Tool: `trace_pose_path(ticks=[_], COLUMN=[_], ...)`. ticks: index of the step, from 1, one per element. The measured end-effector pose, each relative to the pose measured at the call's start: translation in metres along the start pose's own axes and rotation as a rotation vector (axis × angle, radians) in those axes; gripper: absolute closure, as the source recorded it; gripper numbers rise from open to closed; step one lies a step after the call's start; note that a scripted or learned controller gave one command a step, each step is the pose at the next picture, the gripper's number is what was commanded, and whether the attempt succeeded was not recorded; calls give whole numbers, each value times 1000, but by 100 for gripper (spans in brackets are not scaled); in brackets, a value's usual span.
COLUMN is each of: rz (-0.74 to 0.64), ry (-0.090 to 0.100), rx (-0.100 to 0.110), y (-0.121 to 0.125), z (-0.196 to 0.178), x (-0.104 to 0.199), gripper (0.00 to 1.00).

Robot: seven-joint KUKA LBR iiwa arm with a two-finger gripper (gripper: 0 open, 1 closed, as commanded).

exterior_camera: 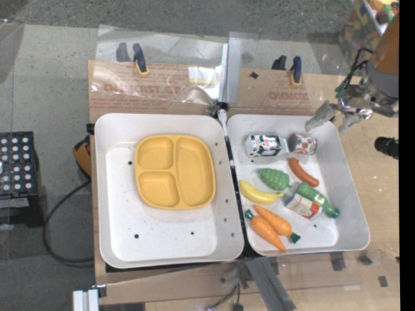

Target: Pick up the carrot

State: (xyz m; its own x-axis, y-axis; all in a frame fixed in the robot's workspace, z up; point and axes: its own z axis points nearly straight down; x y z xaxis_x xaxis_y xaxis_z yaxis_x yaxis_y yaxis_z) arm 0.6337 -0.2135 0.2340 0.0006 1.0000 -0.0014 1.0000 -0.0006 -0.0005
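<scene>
Seemingly, carrot (273,220) lies well below end effector (332,116).

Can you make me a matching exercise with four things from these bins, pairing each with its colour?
Things:
1. plate
2. banana
3. sausage
4. bottle

Colours:
A. green with a white and red label
B. orange-yellow, with three compartments
C. reddish orange
D. bright yellow

Pairs: 1-B, 2-D, 3-C, 4-A
</scene>
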Motion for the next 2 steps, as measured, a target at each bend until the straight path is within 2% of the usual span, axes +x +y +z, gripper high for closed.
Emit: trace_pose_path(ticks=[1,2], rz=[-59,-56], ry=[-1,2], rx=[2,3], y=[-73,-146], z=[42,82], x=[7,34], gripper=[0,0])
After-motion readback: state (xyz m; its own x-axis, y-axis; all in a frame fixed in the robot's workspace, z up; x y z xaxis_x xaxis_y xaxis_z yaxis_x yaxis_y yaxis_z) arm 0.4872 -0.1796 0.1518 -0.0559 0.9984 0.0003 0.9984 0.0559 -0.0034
